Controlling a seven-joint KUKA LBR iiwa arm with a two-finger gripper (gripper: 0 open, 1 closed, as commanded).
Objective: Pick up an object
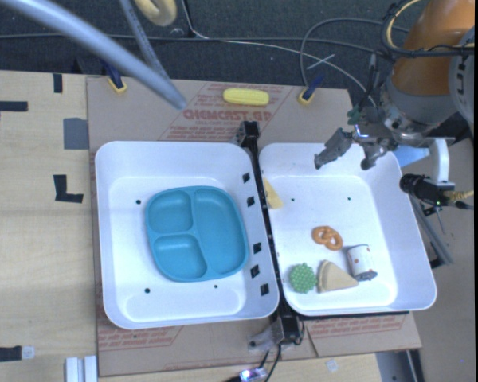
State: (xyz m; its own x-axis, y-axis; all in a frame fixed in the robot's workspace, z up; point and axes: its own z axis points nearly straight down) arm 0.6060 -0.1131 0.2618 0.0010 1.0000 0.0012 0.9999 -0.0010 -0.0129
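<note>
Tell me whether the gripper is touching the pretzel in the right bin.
Apart. The camera view shows the gripper hanging over the right bin's far edge, with bare white floor between it and the pretzel.

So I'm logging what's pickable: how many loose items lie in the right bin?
4, clustered at its near end: a pretzel, a green ball, a tan wedge and a small white cylinder. A yellowish scrap by the divider is unclear.
</note>
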